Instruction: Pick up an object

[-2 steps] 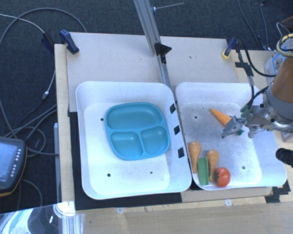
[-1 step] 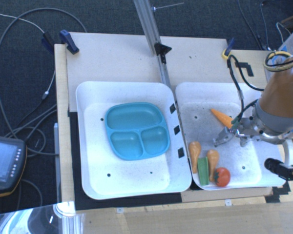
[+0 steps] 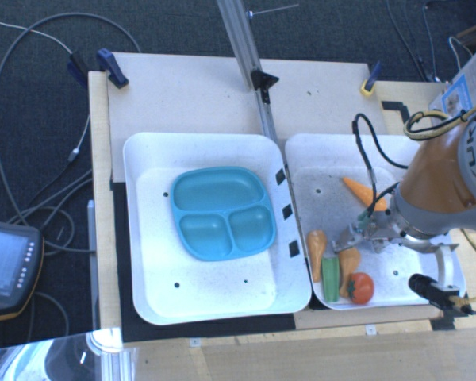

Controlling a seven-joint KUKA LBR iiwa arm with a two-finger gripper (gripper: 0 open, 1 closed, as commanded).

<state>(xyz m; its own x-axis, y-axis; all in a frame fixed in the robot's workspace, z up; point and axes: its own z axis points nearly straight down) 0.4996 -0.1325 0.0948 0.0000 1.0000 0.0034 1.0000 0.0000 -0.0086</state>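
Several small food-shaped pieces lie in the right bin (image 3: 301,153), and these are what we take as the things to be picked; an orange carrot-like piece (image 3: 357,189) lies alone toward the middle of that bin, slanting, just left of the arm's wrist. Along the near rim we see a cluster: a short orange piece (image 3: 316,245) at the left, a green stick (image 3: 331,278) just beside and below it, another orange piece (image 3: 349,265) touching the green one on its right, and a red tomato-like ball (image 3: 362,288) at the near right of the group, close against the rim. We see the gripper (image 3: 363,232) low over the bin, just above and right of this cluster, between it and the lone carrot piece; whether its claw is wide, narrow or closed on anything we cannot tell, since the wrist and cabling cover it. The arm (image 3: 438,182), with its orange band, comes in from the right across the bin's far corner. Left of all this, the other bin (image 3: 143,213) holds a blue divided plate (image 3: 222,213), lying flat near its middle, with three compartments facing up.
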